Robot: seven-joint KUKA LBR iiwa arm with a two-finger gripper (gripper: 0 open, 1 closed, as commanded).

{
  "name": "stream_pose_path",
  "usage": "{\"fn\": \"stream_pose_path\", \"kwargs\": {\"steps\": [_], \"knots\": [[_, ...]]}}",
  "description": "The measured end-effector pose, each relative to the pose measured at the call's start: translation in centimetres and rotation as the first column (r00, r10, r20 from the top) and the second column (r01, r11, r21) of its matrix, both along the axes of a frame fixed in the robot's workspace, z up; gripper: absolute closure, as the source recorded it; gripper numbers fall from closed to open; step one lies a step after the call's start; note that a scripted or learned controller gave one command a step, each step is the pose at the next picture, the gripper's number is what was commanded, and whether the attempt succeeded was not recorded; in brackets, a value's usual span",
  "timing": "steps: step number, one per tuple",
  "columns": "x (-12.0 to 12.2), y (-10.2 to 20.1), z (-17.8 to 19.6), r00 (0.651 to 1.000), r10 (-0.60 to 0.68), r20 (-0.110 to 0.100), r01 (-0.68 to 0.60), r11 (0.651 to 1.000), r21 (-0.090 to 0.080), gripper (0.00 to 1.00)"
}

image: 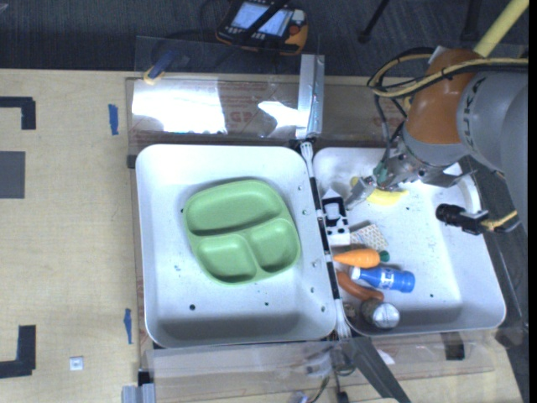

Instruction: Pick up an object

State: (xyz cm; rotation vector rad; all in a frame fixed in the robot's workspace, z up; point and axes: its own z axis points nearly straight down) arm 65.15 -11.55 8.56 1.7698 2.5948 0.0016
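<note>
Not done yet: gripper (367,185) down in right bin (478,309) near yellow item (388,196) at far end, finger spread & any hold impossible to tell (too small/blurred), while carrot (358,258), blue-capped bottle (393,279) lie unlifted by divider w/ left bin (159,309).

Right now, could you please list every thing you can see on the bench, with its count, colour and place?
White bins: two, white, side by side on the bench.
Divided plate: one, green, in the left bin.
Carrot: one, orange, right bin, near its left wall.
Bottle: one, blue with white, just below the carrot.
Ball: one, silver, right bin's lower left corner.
Yellow item: one, partly hidden, right bin's upper part.
Handheld device: one, dark, beyond the bins.
Gripper: one, grey, over the yellow item.
</note>
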Motion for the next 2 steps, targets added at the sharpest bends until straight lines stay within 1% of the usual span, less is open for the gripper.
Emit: {"fn": "stream_pose_path", "kwargs": {"steps": [1,2], "knots": [[0.2,0.0,1.1,1.000,0.000,0.007,0.000,1.000,0.000,1.00],[-3.2,2.9,9.9,0.993,0.119,0.000,-0.119,0.993,0.000,1.00]]}}
